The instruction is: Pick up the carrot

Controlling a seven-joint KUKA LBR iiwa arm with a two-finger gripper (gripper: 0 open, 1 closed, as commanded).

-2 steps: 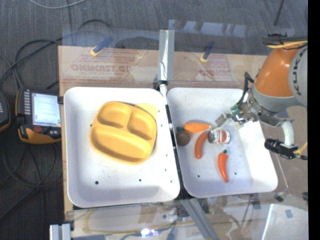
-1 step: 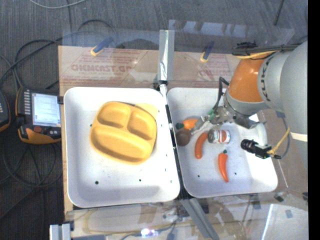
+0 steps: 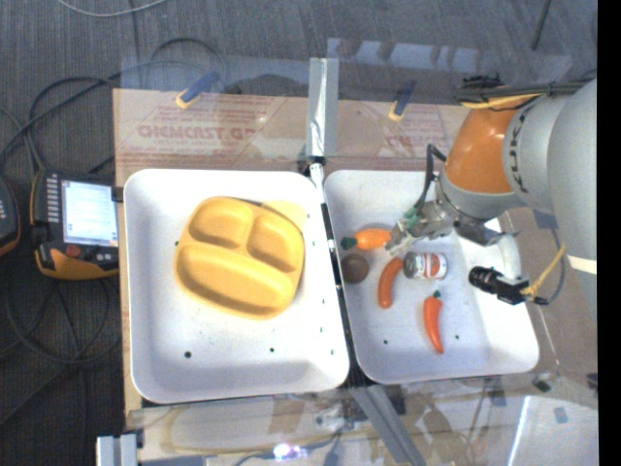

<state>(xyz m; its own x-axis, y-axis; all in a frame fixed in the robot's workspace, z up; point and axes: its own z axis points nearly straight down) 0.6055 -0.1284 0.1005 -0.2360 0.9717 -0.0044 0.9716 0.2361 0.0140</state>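
Several orange lookalikes crowd the right shallow white bin (image 3: 505, 357), so the main risk is a wrong-item grab. Claw (image 3: 409, 229) is low in that bin; can't tell how far open it is or whether it grips anything, as the tips blur into clutter.

Short stubby orange carrot with green top (image 3: 371, 239) lies just left of the claw, touching or nearly so. Small brown round fruit (image 3: 354, 267) sits below-left, right against the carrot. Long orange-red sausage-shaped piece (image 3: 388, 282) is just below the claw; small red-and-white tin can on its side (image 3: 425, 265) is below-right; red-orange chilli with green stem (image 3: 433, 321) is further below.

Risks, my read:
- closing off-centre nudges the carrot toward the bin wall
- claw snags the can or sausage piece instead
- brown fruit blocks the far-side approach

Yellow moulded compartment tray (image 3: 243, 253) in the left white bin (image 3: 155, 357) is well clear.
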